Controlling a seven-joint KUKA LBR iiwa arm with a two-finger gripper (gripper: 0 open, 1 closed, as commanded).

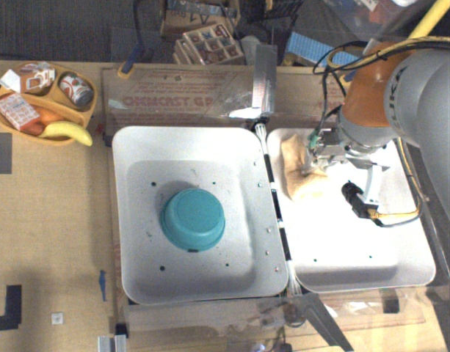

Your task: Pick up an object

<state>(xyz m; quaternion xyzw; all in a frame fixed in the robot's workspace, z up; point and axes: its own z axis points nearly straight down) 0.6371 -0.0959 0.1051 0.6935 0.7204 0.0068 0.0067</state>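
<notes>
A teal bowl (194, 218) lies upside down in the middle of the left bin (136, 152). A tan, cloth-like object (296, 173) lies at the upper left of the right bin (371, 262). My gripper (315, 160) reaches down from the right and sits on the right edge of the tan object, touching or just above it. The wrist body hides the fingertips.
A black cable and small black connector (354, 196) hang from the wrist over the right bin. An orange tray (34, 127) with a banana and food items sits at the far left of the bench. Boxes and clutter stand behind the bins.
</notes>
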